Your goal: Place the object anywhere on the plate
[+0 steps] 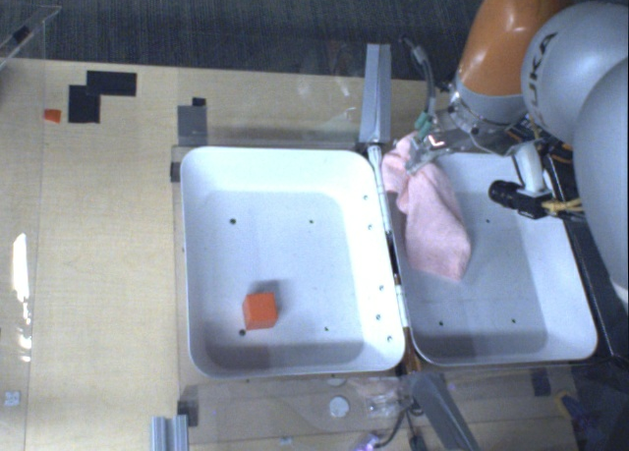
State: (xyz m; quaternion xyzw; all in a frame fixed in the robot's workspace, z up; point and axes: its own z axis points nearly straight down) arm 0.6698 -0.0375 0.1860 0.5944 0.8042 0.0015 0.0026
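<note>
1. The pink cloth [430, 213] hung in the right bin [511, 326], up against that bin's left wall, its top bunched right under the gripper [428, 144] and its lower part draped down toward the middle of the bin floor.
2. The gripper sat at the cloth's upper end, near the far left corner of the right bin; the top of the fabric looked pinched at the fingers, so I called it clenched on the cloth.
3. Behind it, the grey arm [580, 76] with its orange band [506, 22] leaned in from the right, over the far side of that bin.
4. The right bin carried the cloth alone, one item by my count.
5. The left bin [285, 189] held a single small orange block [260, 310], sitting near the front left of its floor, well apart from the cloth.
6. Two white bins in all, side by side, touching along the middle divider.
7. Out on the wooden bench [88, 272], far left, sat black patches [98, 93] and one tiny orange marker [52, 116] beside them.
</note>
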